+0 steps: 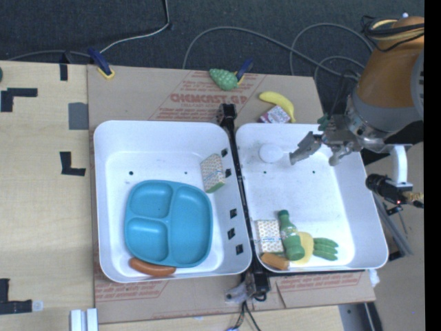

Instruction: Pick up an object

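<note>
nearest the lens, at the right white bin (358, 205)'s front wall, lay a crowded heap: a green plastic bottle (288, 235), a yellow-and-green toy vegetable (318, 246), a small printed packet (268, 234) and an orange piece (275, 260) half hidden under them. where one ended and the next began was hard to make out. the claw (318, 150) hung over that bin's far right part, its two grey fingers apart with nothing between them, well apart from the heap. a pale round thing (270, 153) beside it blurred into the white floor. open floor ran through the bin's middle. the left white bin (110, 185) held a blue divided plate (167, 222), an orange sausage (151, 267) against its front wall, and a small box (213, 172).
</note>
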`<state>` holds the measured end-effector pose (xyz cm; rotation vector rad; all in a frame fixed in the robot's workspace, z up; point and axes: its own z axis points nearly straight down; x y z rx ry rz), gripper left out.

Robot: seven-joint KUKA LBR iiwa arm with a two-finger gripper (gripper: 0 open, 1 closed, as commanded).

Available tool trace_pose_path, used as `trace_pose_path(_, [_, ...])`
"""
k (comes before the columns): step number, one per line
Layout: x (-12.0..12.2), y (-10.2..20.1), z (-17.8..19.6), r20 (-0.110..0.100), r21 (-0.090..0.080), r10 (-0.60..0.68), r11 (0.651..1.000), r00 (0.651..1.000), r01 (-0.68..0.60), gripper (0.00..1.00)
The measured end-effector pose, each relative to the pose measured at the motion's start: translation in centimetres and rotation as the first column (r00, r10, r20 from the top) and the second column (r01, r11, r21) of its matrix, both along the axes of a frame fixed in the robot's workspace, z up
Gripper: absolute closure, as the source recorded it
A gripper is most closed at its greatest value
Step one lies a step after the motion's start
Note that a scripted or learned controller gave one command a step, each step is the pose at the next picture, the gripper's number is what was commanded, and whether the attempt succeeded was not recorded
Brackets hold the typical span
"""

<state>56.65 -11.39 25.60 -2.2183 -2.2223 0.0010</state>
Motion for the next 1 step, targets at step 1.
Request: trace_pose_path(1, [-4.12, -1.36, -7.29, -0.001, 0.000, -0.001, 1.000, 1.000, 0.001, 0.00])
